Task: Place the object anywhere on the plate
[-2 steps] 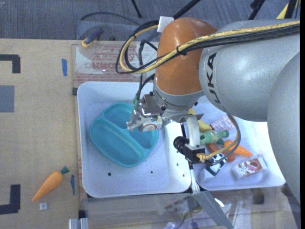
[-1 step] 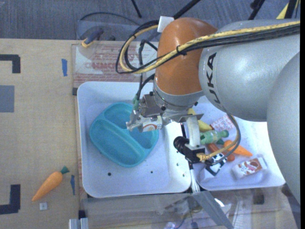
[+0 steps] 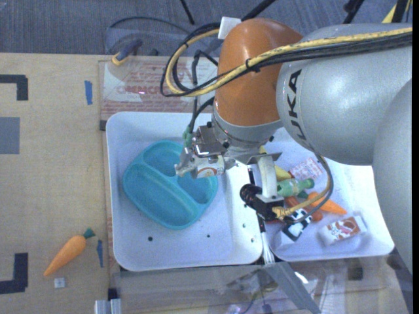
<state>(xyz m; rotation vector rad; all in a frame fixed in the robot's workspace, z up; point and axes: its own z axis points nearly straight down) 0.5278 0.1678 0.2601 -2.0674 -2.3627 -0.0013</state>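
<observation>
Over the left bin (image 3: 131,241), the tool (image 3: 196,165) hangs above the blue plate (image 3: 163,195), a small round white-and-orange object (image 3: 208,171) at its tip; whether its fingers clasp it cannot be told. A toy carrot (image 3: 65,254) lies on the table (image 3: 46,175).

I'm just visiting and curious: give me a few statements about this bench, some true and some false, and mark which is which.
1. The blue plate lies in the left bin. True.
2. The plate has one undivided well. False: a ridge splits it into compartments.
3. A toy carrot lies on the wooden bench, outside the bins. True.
4. The end effector hovers over the right bin. False: it is over the plate's right part.
5. The right bin holds several small items. True.
</observation>
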